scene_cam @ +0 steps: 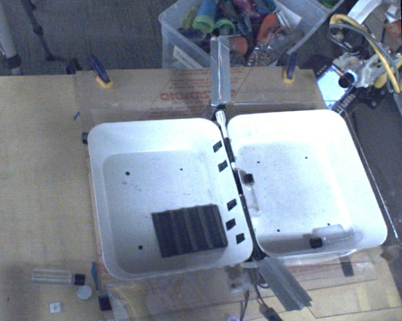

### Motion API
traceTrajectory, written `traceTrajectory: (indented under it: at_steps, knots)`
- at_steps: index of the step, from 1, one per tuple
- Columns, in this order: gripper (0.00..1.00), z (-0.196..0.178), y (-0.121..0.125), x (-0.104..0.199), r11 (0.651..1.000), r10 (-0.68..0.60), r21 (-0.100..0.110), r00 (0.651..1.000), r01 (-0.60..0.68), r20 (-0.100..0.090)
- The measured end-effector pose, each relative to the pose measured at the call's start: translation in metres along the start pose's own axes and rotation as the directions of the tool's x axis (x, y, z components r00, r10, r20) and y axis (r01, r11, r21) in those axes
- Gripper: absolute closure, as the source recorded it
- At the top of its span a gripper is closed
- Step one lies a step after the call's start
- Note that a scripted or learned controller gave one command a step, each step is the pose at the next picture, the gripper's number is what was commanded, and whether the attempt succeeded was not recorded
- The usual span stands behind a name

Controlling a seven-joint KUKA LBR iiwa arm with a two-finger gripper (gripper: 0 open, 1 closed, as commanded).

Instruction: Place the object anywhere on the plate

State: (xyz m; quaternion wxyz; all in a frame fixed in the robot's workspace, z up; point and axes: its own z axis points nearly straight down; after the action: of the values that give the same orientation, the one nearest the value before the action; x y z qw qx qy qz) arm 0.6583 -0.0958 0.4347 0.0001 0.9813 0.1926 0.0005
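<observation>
A dark ribbed rectangular plate [189, 230] lies flat in the left white bin [109, 194], toward its front right. In the right white bin [361, 183], a clear tube-like object with a black cap [331, 236] lies against the front wall near the right corner. A second small clear piece with a dark end [249, 186] rests by that bin's left wall, close to the divider.
A clear tub of colourful items [248, 15] stands behind the bins. A metal bar [219, 69] runs back from the seam between them. Blue clamps [103, 77] hold the mat. Small loose parts [60, 277] lie on the bench at front left.
</observation>
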Motion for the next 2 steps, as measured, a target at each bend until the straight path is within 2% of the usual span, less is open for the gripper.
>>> traceTrajectory:
  at_steps: [1, 2]
  knots:
    - [1.00, 0.000, 0.074, -0.051, 0.983, 0.186, 0.000, 0.983, -0.186, 0.000]
    - [1.00, 0.000, 0.033, -0.015, 0.973, -0.230, 0.003, 0.973, 0.230, 0.002]
